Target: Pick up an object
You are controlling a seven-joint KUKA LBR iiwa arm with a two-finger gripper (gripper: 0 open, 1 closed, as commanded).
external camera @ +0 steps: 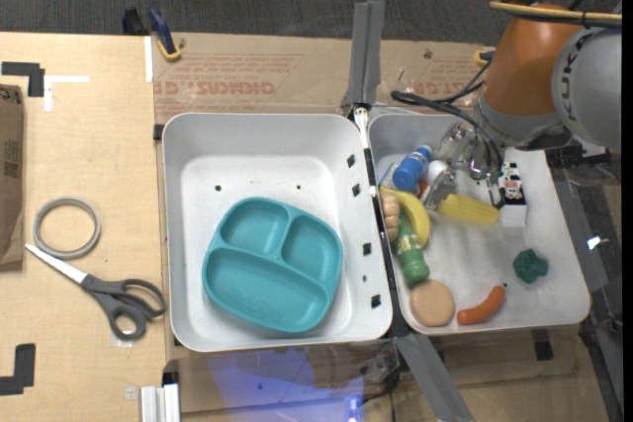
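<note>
My gripper (pixel 451 169) hangs low over the back of the right bin (pixel 554 242), reaching in from the right under the orange wrist band. Just to its left lies a blue toy (pixel 407 171), and a yellow corn cob (pixel 469 210) lies just below it. A yellow banana (pixel 416 215) curves beside a tan piece (pixel 392 213) at the bin's left wall. A green bottle (pixel 413 263), a round tan bun (pixel 431 303), an orange-red sausage (pixel 482 305) and a dark green lump (pixel 530 266) lie nearer the front. I see nothing held.
A teal divided plate (pixel 273 262) lies in the left bin (pixel 198 163). A small white block (pixel 512 198) sits by the gripper's right side. On the bench at the left are scissors (pixel 104 292) and a tape roll (pixel 66 226).
</note>
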